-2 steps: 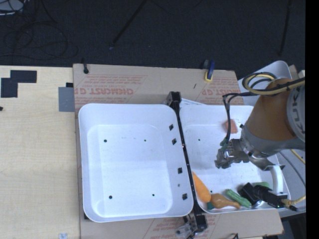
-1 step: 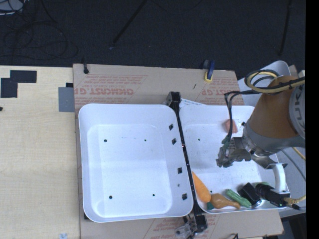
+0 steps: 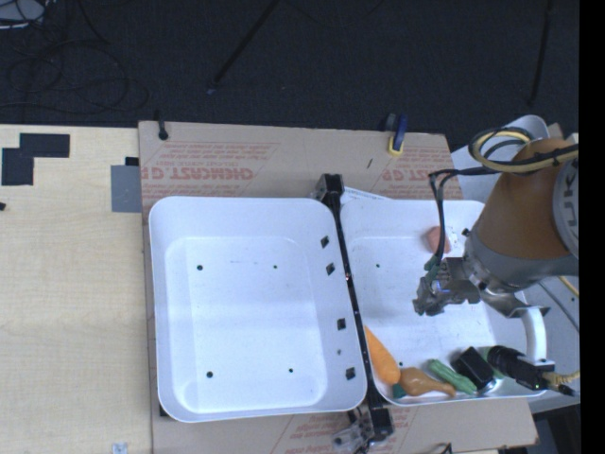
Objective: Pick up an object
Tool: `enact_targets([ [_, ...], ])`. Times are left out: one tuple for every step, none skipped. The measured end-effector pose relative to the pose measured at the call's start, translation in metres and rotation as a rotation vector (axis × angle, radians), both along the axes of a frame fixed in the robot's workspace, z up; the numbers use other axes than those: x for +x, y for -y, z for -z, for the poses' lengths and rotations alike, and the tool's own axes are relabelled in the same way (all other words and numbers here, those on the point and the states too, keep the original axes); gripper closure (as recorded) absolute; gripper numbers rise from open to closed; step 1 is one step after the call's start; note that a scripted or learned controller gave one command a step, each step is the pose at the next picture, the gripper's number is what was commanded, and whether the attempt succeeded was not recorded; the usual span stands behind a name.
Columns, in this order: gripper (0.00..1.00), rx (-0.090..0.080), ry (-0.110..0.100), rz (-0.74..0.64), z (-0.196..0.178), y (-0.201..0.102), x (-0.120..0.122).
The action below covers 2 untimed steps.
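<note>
My gripper (image 3: 428,302) hangs low over the middle of the right bin (image 3: 388,253), pointing down at the bin floor with nothing visible between its fingertips. A pink object (image 3: 434,239) peeks out at the bin's far side, half hidden behind the wrist. Along the near edge lie an orange carrot-shaped piece (image 3: 381,354), a tan-orange lump (image 3: 417,381), a green stick-like item (image 3: 451,376) and a small black block (image 3: 473,367). These all lie nearer the camera than the gripper and apart from it.
The left bin (image 3: 170,253) sits beside the right one, with a black divider strip (image 3: 342,272) between them. Both rest on a cardboard sheet (image 3: 246,159). A blue clip (image 3: 398,132) stands at the cardboard's far edge.
</note>
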<state>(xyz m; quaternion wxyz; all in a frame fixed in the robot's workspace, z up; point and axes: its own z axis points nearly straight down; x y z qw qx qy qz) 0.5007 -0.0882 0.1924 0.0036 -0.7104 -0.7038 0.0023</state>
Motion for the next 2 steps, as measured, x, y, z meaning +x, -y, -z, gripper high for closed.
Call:
enact_targets([
  [1.0,0.001,-0.001,0.002,-0.0092,0.0007,0.0002],
  [1.0,0.001,-0.002,0.003,-0.0185,0.0014,0.0003],
])
